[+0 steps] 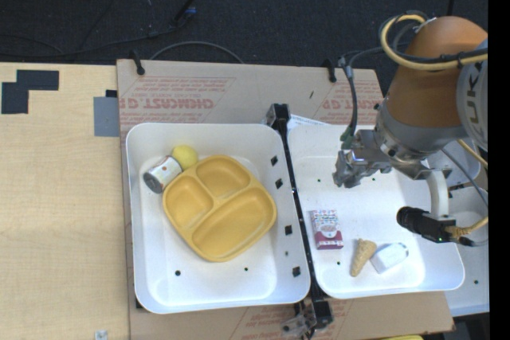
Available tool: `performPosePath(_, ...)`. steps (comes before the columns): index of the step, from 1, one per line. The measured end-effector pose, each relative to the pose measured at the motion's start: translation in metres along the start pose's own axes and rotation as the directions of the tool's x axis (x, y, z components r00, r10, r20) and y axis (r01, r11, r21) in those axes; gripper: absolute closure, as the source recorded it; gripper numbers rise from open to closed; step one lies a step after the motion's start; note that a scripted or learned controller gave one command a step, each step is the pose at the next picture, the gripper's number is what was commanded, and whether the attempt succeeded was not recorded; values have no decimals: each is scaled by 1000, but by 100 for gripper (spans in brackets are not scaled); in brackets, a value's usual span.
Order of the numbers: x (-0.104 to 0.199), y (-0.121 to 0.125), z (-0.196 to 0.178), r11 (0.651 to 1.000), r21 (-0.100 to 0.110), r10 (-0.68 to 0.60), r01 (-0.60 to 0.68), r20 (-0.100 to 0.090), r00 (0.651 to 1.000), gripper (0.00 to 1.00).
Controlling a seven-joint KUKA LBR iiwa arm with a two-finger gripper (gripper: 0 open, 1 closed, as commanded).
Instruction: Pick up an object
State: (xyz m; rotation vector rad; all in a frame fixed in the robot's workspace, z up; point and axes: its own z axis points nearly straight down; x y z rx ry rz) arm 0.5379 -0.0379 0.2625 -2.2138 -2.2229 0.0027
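Your left bin [151,283] holds a yellow divided tray [219,207], with a yellow ball [185,156] and a small metal can [162,174] lying just beside the tray's upper-left edge. Your right bin [446,279] holds a small red-and-white box [325,228], an ice-cream cone [362,256] and a white block [390,257] touching the cone's wide end. The gripper [351,169] hangs over the right bin's upper part, apart from all three; whether it is open or closed, you cannot tell.

The grey arm [434,84] reaches in from the right, claw [351,170] pointing down.
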Motion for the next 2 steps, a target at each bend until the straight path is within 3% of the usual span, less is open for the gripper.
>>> performPosePath(2, 106, -27, 24, 1000, 2, -1, 1, 0, 1000, 100)
